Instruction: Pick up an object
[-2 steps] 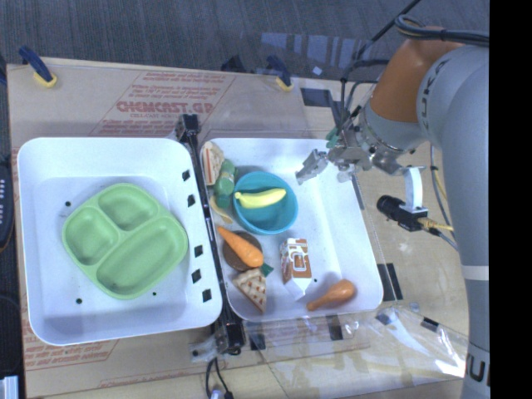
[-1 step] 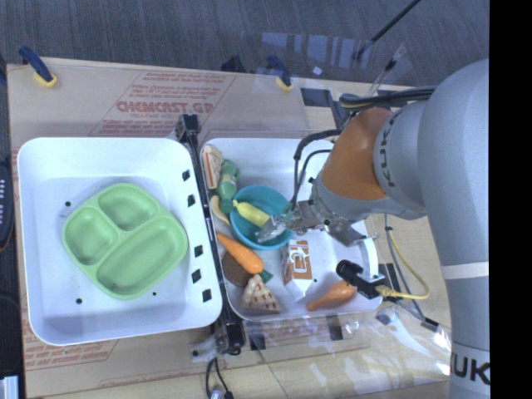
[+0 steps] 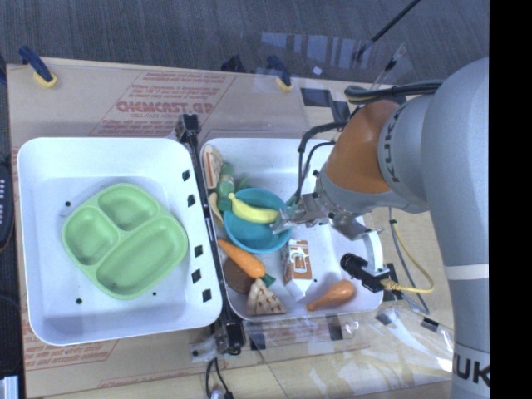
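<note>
Grey arm (image 3: 432,165) looming over the right bin (image 3: 366,302), gripper (image 3: 287,216) low at the blue bowl (image 3: 253,223) holding a banana (image 3: 252,211), finger state unclear; likely approach step, next needing a firm pinch.

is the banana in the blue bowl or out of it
In it: the banana lies across the blue bowl, inside its rim, in the right bin.

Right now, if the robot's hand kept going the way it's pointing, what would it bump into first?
Probably the yellow banana lying in the blue bowl. The hand points toward the left, at the bowl's rim beside the banana, though height is hard to judge from above.
</note>
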Controlling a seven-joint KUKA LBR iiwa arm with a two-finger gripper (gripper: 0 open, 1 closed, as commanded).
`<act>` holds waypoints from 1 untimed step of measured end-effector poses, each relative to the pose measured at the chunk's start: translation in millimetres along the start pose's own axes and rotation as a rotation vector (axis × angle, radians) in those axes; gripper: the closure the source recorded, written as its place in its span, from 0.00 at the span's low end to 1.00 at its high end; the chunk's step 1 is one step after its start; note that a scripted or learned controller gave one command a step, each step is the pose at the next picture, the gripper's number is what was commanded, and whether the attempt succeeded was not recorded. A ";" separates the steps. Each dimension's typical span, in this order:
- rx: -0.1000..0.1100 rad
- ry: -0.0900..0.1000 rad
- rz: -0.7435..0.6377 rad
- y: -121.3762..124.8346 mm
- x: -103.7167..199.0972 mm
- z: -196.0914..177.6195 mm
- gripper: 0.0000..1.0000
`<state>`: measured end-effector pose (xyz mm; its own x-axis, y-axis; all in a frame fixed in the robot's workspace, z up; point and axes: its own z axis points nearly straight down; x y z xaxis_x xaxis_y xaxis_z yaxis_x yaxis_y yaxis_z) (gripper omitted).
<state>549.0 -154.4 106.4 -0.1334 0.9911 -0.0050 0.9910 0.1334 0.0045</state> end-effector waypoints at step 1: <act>0.013 0.004 -0.003 -3.8 1.2 4.0 0.00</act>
<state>545.1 -153.8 102.4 -0.1362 0.9907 -0.0015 0.9907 0.1362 -0.0081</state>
